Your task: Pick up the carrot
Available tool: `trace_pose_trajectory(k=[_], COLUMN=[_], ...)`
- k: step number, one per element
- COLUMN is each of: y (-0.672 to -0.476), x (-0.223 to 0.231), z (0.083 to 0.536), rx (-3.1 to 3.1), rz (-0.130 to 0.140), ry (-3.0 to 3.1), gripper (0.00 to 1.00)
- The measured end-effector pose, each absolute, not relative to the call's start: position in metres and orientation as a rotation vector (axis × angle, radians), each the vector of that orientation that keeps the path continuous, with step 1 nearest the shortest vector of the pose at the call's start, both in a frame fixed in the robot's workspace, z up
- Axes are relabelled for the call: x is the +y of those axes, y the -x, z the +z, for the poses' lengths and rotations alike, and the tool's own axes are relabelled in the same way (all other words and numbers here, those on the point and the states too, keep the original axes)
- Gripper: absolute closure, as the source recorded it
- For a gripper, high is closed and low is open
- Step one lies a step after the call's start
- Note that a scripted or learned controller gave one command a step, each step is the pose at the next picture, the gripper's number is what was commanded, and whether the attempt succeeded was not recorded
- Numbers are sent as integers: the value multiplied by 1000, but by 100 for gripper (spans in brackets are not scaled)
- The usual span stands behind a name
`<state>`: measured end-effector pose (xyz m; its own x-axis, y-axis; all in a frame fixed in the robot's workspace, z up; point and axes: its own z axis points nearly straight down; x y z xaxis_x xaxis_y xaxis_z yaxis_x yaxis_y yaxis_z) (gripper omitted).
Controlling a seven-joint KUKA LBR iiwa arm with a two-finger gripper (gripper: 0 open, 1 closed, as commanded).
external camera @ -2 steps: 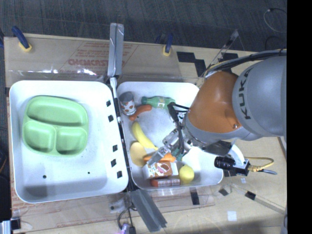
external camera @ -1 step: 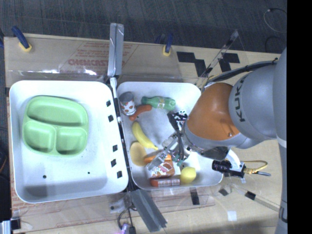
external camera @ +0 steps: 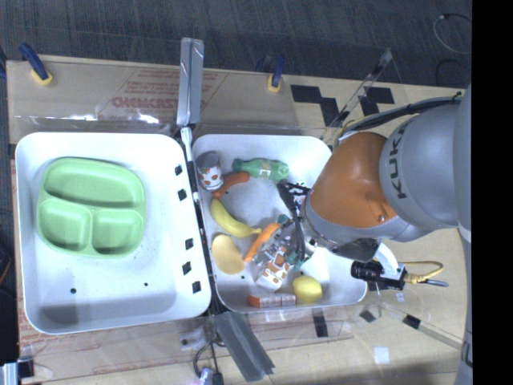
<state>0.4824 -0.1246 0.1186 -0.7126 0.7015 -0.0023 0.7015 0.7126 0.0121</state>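
Two shallow white plastic bins are seen side by side on the table [external camera: 72, 79]. In the left bin [external camera: 32, 295], well apart from the fingers, a light green three-compartment plastic tray [external camera: 92, 207] is held. The right bin [external camera: 264, 144] is crowded. The small orange plastic carrot [external camera: 261, 241] is found lying tilted just beside the dark fingers [external camera: 287, 239], with a yellow plastic banana [external camera: 229, 220] touching its far side. Whether the fingers are released or clenched cannot be told. Near them a yellow plastic lemon [external camera: 307, 289], a green plastic bottle [external camera: 261, 168] and a small white printed carton [external camera: 271, 270] are seen.
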Motion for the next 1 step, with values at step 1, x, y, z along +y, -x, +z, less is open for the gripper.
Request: trace_pose_trajectory(k=[1], y=[-479], x=[-158], z=[96], rx=[2894], rz=[1], ry=[-1227], gripper=[100])
